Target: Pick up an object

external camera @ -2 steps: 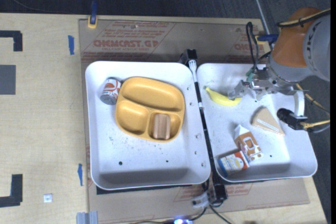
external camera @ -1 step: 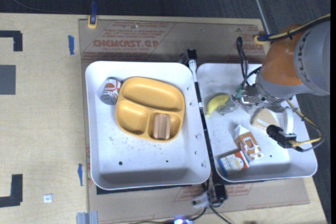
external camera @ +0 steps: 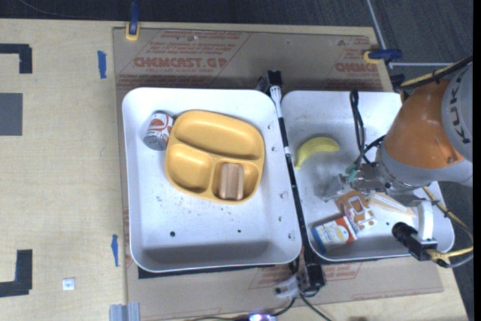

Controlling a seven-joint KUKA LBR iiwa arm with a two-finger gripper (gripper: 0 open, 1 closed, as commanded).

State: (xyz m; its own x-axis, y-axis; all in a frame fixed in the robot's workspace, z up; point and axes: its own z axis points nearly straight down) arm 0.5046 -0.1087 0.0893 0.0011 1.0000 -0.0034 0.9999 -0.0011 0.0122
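Note:
In the right bin (external camera: 331, 110) lies a yellow banana (external camera: 316, 149) toward the far left. A small white, blue and orange carton (external camera: 336, 232) lies flat near the front wall. My gripper (external camera: 355, 188) is low over the middle of this bin, between the banana and the carton. It sits just above the carton's orange-patterned end (external camera: 359, 210). Nothing can be seen held in it. The orange and grey arm (external camera: 425, 137) reaches in from the right and hides the bin's right part.
The left bin (external camera: 203, 248) holds a yellow divided tray (external camera: 214, 150) with a brown block (external camera: 231, 181) in one compartment. A crushed red and white can (external camera: 157, 130) lies at the tray's far left corner. The front half of that bin floor is bare.

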